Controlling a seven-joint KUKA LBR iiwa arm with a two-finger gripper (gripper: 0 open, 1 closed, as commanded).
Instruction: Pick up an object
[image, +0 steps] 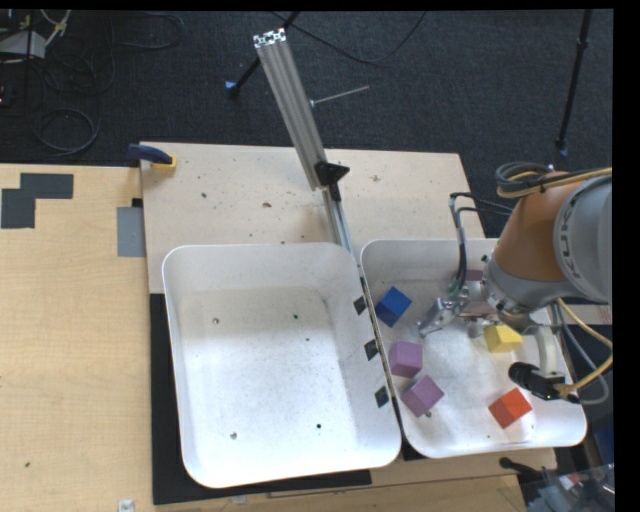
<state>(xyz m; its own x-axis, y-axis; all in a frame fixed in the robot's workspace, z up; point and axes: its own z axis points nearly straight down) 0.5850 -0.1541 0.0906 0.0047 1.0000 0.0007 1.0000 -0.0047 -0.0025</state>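
While the arm (555, 240) reaches in from the right edge of the frame, its gripper (440, 315) hangs low over the right bin (450, 445), near the frame's centre right; whether it is open or closed cannot be told. A blue cube (393, 304) lies just left of it, a yellow cube (502, 338) just right. Two purple cubes (406, 357) (423, 394) sit lower left, an orange cube (511, 408) lower right.

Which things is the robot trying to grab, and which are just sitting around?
For the job:
- claw
- blue block
- yellow block
- two purple blocks
- orange block
- right bin holding them

Just lying about:
- left bin
- metal bar
- blue clamp
- cables on the floor
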